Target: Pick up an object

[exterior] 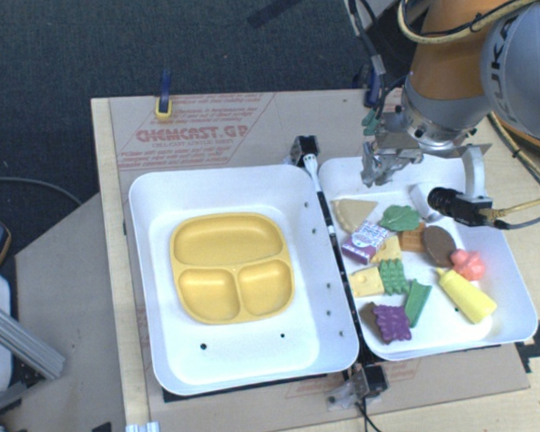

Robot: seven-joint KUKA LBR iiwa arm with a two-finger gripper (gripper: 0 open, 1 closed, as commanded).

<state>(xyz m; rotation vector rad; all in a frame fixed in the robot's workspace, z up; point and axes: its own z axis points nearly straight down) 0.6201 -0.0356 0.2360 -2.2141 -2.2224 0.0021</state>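
The gripper point(382, 164) hovers over the right bin's point(516, 282) far corner, its fingers slightly apart and holding nothing. The toys point(406, 271) lie crowded nearer the front; a descent there risks clamping two pieces, or none.

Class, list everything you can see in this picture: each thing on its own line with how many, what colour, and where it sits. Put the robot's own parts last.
Bins: two, white, side by side on the bench.
Divided plate: one, yellow, three compartments, in the left bin.
Toy foods: a heap, count unclear, in the right bin; green, purple, yellow, brown, pink and tan.
Yellow piece: one, at the heap's right end, beside a pink piece.
Purple piece: one, at the heap's near edge.
Board: one, brown with red lettering, beneath both bins.
Clamp: one, blue and yellow, on the board's far edge.
Arm: one, grey with orange band, from the right.
Claw: one, metal, over the right bin's far end.
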